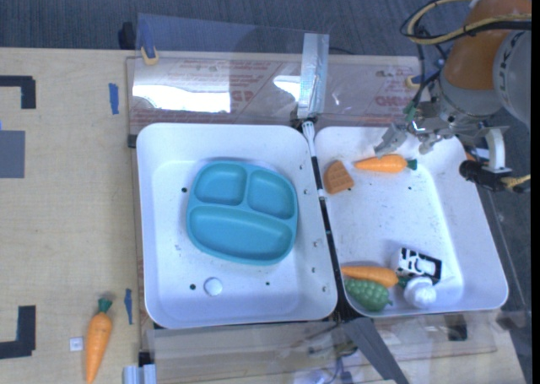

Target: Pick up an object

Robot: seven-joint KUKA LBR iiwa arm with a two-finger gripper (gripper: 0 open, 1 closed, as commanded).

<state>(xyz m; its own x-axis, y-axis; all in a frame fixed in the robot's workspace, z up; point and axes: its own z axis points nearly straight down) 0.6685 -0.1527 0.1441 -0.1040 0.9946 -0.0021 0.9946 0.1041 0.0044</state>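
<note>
Orange plastic carrot with a green stub (384, 164) lies at the far end of your right white bin (472, 230), just below the two-finger gripper (413, 134), whose fingers stand apart and hold nothing. Beside that carrot sits a tan wedge-shaped toy (338, 177). At the near end of the same bin you have a second orange carrot (369, 273), a bumpy green round toy (369, 294), a black-and-white block (418, 264) and a small white rounded piece (420, 294). Your left white bin (160, 154) carries a blue three-part plastic plate (243, 212). A third carrot (98, 339) lies on the wooden bench (59, 230).
</note>
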